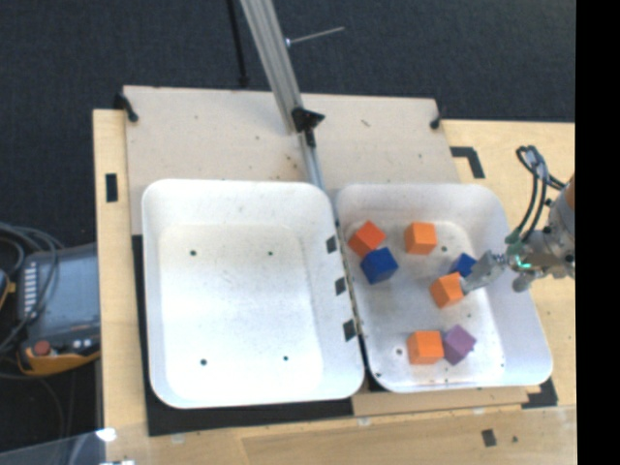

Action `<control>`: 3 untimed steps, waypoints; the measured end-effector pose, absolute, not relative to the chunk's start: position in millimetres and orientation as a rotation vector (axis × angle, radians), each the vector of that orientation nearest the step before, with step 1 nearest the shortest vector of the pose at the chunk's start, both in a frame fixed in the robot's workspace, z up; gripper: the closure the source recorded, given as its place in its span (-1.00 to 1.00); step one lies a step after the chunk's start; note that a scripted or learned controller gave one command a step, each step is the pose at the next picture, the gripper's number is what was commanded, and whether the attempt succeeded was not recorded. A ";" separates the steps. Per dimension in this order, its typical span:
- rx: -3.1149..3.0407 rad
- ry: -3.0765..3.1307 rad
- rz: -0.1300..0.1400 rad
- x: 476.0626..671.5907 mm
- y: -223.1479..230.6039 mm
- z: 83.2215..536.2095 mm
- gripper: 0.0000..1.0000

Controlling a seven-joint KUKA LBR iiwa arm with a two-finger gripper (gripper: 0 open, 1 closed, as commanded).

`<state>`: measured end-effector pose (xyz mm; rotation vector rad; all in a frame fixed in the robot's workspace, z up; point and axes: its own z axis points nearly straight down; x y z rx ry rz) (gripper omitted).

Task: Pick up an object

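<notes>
Robotics lab: plywood bench [407, 114], white bins [242, 201], aluminium camera mast [271, 46].

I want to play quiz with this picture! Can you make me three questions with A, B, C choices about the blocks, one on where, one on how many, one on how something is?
1. Which bin holds the blocks?
A. the left one
B. the right one
C. both

2. How many orange blocks are there?
A. two
B. four
C. six

3. How do the bottom orange block and the purple block sit?
A. side by side, touching
B. stacked
C. in opposite corners

Answers:
1 B: every block lies in the right bin.
2 B: four orange blocks, the first at.
3 A: the bottom orange block touches the purple block.
</notes>
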<state>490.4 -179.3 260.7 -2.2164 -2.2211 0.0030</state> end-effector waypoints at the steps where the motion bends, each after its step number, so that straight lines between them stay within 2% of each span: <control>1: -2.222 -2.223 -0.002 491.3 -179.4 263.1 -1.00; 3: -2.219 -2.217 0.005 489.2 -178.2 137.7 -1.00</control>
